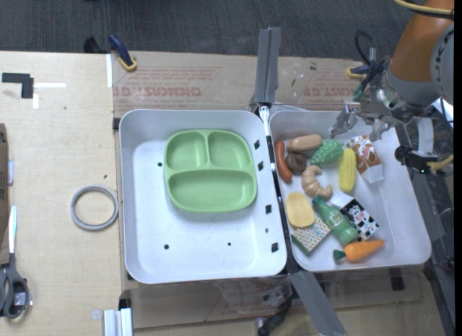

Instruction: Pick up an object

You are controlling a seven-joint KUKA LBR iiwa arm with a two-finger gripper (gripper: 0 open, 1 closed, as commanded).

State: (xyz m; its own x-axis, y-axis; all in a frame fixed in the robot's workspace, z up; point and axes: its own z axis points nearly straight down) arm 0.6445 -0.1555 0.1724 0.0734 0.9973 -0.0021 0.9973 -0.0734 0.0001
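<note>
The approach step is judged to be in hand: the tool (352, 119) is poised over the far end of the right bin (404, 244), just beyond the corn cob (347, 169). Its fingers are seen slightly spread, and nothing is held between them. A descent onto one toy is called for next.

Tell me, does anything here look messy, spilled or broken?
Nothing looks spilled or broken. The toy food is heaped untidily in the right bin, pieces overlapping. The green plate lies flat in the left bin. Tape roll and scissors lie on the bench.
</note>
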